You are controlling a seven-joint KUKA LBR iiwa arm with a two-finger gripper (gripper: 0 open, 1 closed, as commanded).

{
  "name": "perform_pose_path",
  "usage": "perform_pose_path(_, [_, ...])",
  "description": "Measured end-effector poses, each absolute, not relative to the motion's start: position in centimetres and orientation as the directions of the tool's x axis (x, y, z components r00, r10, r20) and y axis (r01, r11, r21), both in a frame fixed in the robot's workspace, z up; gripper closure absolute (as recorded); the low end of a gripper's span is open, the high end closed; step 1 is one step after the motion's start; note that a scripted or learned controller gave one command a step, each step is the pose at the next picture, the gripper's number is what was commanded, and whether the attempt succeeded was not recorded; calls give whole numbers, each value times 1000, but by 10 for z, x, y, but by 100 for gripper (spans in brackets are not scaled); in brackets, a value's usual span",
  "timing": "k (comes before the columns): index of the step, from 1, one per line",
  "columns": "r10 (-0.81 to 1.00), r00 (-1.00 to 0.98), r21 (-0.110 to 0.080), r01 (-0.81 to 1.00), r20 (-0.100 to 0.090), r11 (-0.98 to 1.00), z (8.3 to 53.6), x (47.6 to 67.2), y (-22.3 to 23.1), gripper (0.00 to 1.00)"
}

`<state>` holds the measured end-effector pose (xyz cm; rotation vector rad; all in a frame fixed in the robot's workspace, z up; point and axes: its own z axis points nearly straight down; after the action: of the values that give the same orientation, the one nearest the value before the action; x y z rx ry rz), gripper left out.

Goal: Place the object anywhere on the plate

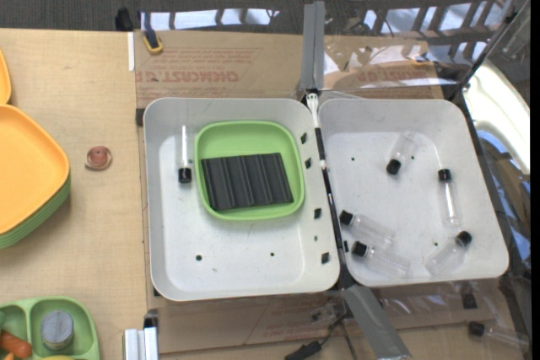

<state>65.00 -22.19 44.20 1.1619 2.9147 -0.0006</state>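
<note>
left bin (169,265): green plate (248,139) bearing dark ribbed slab (246,181), vial (184,154) beside | right bin (481,265): five clear vials (367,228) | claw state: cannot tell

Two bins sit side by side on the surface (76,265). In the left bin (169,265) a plate (247,139) lies toward the back, with a ribbed block (249,181) on it. One vial (184,154) lies just left of the plate. The right bin (380,131) holds several vials: one (401,154) near the back, one (447,194) along the right side, two (371,236) by the front left, one (447,253) at the front right. Left of the bins, a stack of plates (29,173) lies at the edge, a small knob (99,157) beside it, and a divided tray (42,325) in front.
</note>
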Motion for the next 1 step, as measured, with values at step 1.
perform_pose_path(1, [727,-687,1,727,-2,687,331,651,-223,0])
